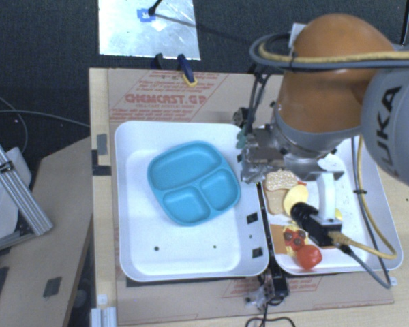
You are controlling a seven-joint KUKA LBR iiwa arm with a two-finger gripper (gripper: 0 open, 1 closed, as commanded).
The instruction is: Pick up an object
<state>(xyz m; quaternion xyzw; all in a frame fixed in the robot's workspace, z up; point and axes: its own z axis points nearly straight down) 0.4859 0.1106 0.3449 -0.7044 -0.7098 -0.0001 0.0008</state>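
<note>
Toy food (293,203) just beside gripper (253,172)

A shiny metal sheet (148,18) (beyond the bins) lies on dark carpet (41,39).

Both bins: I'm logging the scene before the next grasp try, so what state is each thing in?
Left bin: holds the blue tray.
Blue tray: right way up, lying flat, its three compartments bare.
Right bin: holds a cluster of small items under the arm.
Red item: lying loose near the bin's front edge.
Cracker-like piece: lying flat beside the gripper.
</note>
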